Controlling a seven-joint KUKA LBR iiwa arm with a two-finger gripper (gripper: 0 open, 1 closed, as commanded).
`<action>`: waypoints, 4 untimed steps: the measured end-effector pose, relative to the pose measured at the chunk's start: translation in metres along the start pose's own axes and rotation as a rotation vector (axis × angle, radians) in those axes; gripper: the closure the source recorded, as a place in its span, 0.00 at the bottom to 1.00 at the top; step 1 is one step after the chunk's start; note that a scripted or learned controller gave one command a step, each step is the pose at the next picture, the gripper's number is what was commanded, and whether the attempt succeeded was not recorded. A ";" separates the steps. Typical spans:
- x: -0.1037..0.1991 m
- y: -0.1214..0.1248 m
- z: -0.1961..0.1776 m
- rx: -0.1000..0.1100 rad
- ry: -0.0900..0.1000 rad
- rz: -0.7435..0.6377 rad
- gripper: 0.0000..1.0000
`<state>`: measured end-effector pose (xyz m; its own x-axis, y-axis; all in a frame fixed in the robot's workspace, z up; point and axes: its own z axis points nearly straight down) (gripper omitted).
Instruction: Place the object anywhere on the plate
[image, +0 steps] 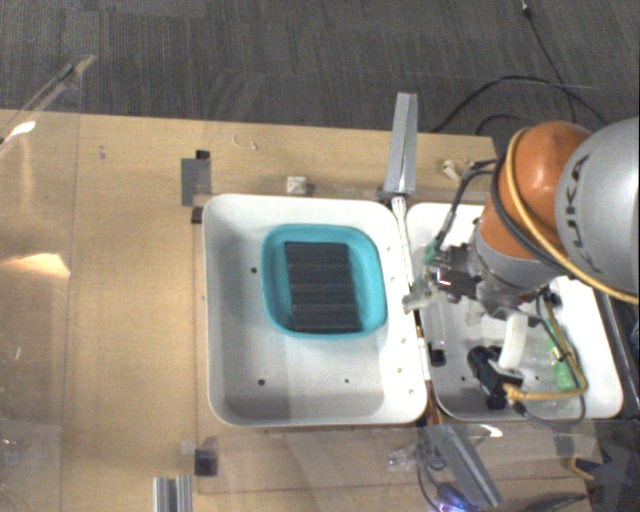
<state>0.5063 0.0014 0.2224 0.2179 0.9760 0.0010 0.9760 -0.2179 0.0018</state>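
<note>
- Well, the left bin (240, 380) holds a blue plate (372, 290) toward its 12 o'clock side.
- A dark ridged block (320, 288) lies on that plate.
- My pincer (445, 280) hangs over the right bin (597, 402), at its 9 o'clock edge; I cannot tell how open it is.

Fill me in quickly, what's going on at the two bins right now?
The grey KUKA arm reaches in from the right, with its end effector low over the right bin, close to the wall it shares with the left bin. The teal plate sits in the left bin with a dark ridged insert in its middle. I cannot tell whether the end effector holds anything.
</note>
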 end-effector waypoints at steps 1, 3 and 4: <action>0.030 0.061 -0.062 -0.002 -0.001 -0.012 0.00; 0.013 -0.008 -0.166 -0.003 0.001 0.159 0.00; 0.003 -0.019 -0.213 -0.003 0.000 0.461 0.00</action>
